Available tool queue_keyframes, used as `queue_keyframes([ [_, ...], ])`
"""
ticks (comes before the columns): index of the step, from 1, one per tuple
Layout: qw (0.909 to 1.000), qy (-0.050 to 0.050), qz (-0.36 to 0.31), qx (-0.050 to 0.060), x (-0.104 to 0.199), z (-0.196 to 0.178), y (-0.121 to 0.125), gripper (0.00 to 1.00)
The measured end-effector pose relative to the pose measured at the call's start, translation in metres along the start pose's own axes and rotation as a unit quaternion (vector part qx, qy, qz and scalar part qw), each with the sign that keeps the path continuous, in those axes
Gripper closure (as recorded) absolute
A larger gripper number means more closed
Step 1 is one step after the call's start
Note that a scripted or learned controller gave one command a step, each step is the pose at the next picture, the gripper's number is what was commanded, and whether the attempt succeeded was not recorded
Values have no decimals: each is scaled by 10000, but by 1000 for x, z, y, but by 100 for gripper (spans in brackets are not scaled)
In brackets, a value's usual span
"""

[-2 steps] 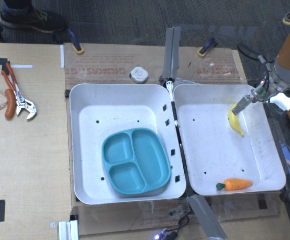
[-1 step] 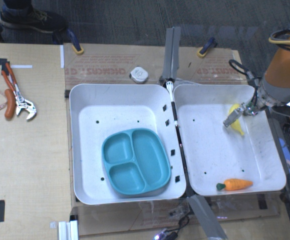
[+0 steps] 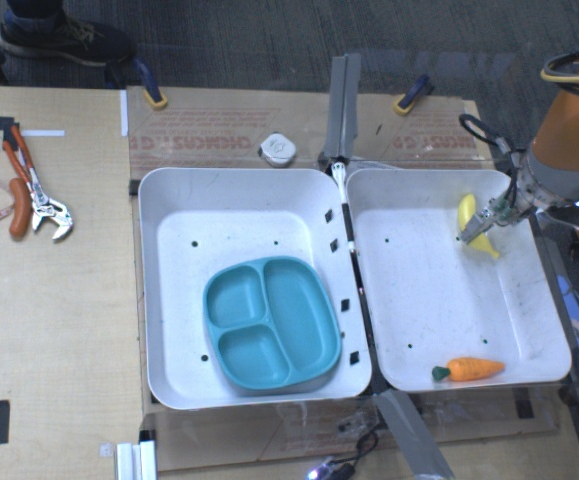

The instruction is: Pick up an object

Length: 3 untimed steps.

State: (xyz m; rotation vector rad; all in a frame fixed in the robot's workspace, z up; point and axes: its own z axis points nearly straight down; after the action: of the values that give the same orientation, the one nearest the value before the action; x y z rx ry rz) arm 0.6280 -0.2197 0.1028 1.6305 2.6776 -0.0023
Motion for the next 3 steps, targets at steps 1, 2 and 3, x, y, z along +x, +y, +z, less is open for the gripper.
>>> queue_keyframes([
  [1,9699,10,2435,14,-4,-137,24,100],
  [2,8298,16,5580,51,67,-46,12,100],
  [3,8759,21,4824,42,54,-60,-85,100],
])
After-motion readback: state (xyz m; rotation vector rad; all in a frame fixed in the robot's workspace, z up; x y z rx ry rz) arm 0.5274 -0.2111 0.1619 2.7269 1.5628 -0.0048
